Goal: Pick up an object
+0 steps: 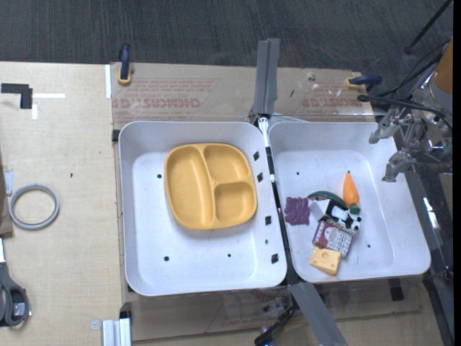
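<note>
wooden bench bears two white bins; gripper grip unclear, right edge.

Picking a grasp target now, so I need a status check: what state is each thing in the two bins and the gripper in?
Yellow divided plate: upright, flat in left bin.
Toy carrot: lying in right bin.
Purple toy: lying flat, apart from the pile.
Cheese wedge: resting against the small packet.
Gripper: over the right bin's far right edge, holding nothing visible.
</note>
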You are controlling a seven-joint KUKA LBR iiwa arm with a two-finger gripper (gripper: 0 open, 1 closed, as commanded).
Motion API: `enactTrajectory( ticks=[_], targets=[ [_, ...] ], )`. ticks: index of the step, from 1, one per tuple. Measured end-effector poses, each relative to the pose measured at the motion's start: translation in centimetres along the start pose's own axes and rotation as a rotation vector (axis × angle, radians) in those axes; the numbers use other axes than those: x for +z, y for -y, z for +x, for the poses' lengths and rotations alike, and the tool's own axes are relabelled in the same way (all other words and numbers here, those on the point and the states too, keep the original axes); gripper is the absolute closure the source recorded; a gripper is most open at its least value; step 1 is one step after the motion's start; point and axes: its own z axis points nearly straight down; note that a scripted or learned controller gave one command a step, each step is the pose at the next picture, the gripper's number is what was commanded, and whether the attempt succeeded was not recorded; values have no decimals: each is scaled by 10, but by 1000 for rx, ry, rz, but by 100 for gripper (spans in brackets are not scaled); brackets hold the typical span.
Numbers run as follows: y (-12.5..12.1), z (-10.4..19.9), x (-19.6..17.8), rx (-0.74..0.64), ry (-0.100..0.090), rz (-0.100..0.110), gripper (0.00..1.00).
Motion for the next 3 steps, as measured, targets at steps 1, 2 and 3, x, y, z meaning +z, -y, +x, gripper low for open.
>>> enactTrajectory(
  ticks=[1, 2, 3],
  targets=[
    [-17, 39, 43, 240, -1, 0, 0],
    [0, 25, 114, 607, -1, 1, 0],
    [-73, -6, 114, 1015, -2, 2, 0]
  ],
)
